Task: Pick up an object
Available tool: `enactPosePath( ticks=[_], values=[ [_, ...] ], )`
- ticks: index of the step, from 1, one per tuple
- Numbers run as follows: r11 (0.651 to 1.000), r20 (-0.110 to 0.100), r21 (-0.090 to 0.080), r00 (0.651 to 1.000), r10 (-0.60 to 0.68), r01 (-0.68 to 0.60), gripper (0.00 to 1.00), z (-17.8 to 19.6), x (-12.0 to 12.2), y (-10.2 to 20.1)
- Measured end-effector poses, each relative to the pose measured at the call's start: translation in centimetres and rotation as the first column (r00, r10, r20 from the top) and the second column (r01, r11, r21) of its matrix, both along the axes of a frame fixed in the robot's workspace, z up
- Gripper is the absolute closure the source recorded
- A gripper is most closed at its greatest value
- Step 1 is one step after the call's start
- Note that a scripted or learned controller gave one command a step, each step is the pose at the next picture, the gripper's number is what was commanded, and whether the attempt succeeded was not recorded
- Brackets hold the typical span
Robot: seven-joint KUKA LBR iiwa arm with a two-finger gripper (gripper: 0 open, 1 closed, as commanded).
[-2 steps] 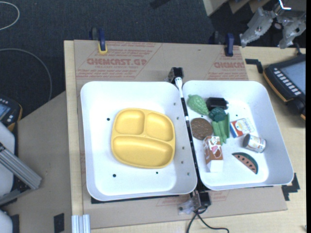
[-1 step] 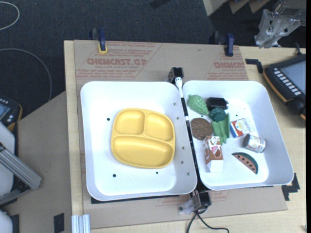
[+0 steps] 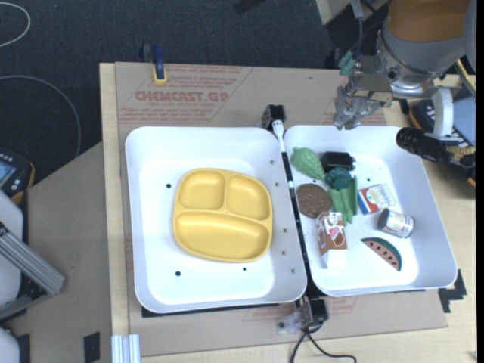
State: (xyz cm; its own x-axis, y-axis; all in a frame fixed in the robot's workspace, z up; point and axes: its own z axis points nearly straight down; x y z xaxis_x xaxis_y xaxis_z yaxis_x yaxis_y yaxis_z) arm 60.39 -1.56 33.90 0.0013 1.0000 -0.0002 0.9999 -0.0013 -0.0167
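gripper (image 3: 352,116) – jaw state unclear | bins (image 3: 144,203) – 2 | yellow tray (image 3: 223,215) – 1

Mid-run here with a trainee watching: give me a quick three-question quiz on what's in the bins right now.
1. True or false: the yellow divided plate lies in the left bin.
2. Which lies nearest the right bin's front edge? A) black block B) watermelon slice C) green leafy piece
3. Fill in: the gripper hangs over the right bin's ____ rim.

Key: 1 true. 2 B. 3 back; nothing can be seen between its fingers.
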Motion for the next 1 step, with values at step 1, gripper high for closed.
enactPosePath(
  ticks=[1],
  values=[
    [1.000, 0.003, -0.001, 1.000, -0.007, 0.007, 1.00, -9.05, -5.02, -6.79]
  ],
)
